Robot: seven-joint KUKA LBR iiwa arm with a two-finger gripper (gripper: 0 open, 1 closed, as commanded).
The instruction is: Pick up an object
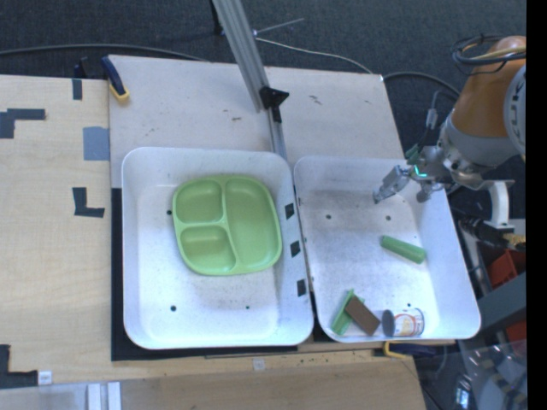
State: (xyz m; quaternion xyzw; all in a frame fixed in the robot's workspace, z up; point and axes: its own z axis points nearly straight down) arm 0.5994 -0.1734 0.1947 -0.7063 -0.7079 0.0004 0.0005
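The gripper (pixel 400 184) hangs over the right bin (pixel 342 186), fingers apart, holding nothing. The green stick (pixel 402 248) lies below; it should descend centred across its narrow width.

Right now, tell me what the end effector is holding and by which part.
Nothing is held. The end effector hangs over the right bin, apart from the green block lying below it; no object sits between its fingers.
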